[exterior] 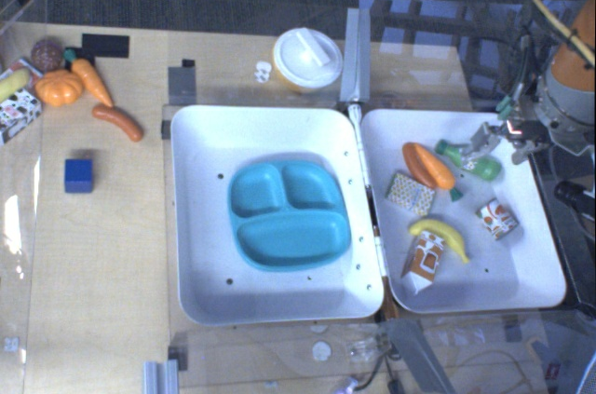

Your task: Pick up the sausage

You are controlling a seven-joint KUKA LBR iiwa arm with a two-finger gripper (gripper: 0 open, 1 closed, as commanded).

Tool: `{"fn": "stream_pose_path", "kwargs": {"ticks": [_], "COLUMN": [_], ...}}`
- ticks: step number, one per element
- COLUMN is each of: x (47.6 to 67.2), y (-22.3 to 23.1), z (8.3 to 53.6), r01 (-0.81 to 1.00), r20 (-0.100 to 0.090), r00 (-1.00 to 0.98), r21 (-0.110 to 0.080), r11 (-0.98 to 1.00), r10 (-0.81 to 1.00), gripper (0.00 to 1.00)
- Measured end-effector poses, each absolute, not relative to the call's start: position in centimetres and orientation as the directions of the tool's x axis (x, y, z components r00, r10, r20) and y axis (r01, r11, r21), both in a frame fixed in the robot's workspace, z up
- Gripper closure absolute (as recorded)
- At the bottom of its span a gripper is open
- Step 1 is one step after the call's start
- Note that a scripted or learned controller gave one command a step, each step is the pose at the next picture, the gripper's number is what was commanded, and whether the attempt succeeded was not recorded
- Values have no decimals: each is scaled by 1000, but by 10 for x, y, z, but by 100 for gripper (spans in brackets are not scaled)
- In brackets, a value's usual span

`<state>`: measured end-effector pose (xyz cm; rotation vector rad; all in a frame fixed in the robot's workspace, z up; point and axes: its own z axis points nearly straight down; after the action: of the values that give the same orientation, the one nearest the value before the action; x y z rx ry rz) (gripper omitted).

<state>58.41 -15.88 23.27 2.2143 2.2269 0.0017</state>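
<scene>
Sausage (117,122) lies on far-left worktop (112,271), likely light, stiff, slick plastic, best pinched mid-length across; gripper (492,139) over right bin (549,290), jaws state unclear.

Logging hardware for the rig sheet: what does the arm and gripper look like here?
Grey arm with an orange band above the wrist. The gripper is small, metallic grey, with a tiny red spot near its base. Dark cables loop around the arm's upper part.
</scene>
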Motion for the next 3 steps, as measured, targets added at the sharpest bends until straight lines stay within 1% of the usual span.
{"fn": "stream_pose_path", "kwargs": {"ticks": [1,2,3], "x": [608,636,639], "y": [-123,-95,-93], "z": [104,97,110], "r01": [999,954,954], "r20": [-2,-15,-15], "r00": [47,-298,-298], "r21": [16,24,34], "r11": [-47,298,299], "r10": [999,954,954], "gripper": [0,0,100]}}
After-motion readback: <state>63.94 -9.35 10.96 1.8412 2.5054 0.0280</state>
